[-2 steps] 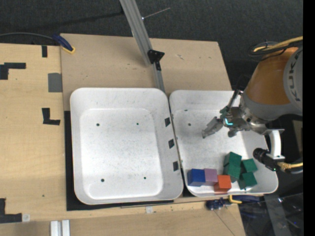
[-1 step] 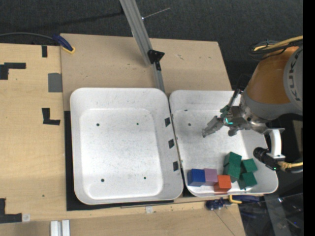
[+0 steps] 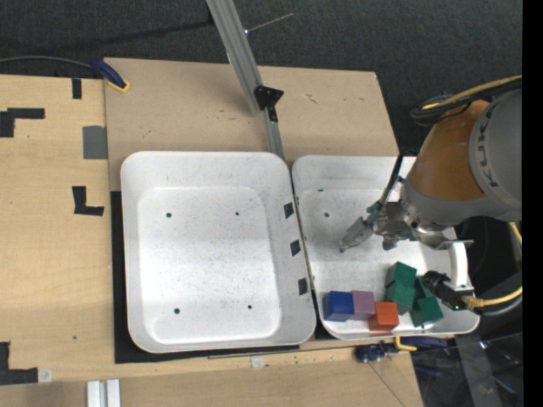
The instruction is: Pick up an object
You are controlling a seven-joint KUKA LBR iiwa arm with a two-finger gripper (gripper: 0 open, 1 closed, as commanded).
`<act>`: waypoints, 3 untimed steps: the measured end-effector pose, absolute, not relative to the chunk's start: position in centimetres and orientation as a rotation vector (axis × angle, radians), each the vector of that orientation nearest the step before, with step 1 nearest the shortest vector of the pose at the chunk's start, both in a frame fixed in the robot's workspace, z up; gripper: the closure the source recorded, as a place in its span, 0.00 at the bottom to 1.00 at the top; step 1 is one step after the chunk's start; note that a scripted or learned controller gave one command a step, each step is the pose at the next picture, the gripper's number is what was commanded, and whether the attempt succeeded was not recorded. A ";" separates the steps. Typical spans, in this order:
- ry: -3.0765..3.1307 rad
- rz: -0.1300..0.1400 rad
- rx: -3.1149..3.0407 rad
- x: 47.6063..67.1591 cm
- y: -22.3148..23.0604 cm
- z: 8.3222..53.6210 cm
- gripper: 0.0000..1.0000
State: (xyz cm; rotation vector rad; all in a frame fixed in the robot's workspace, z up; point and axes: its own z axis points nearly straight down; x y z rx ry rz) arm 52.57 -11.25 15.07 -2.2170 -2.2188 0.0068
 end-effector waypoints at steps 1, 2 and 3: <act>-2.218 0.008 -2.216 52.4 -11.2 9.6 0.00; -2.221 0.003 -2.216 52.5 -11.1 10.9 1.00; -2.226 -0.004 -2.222 52.6 -11.1 17.2 1.00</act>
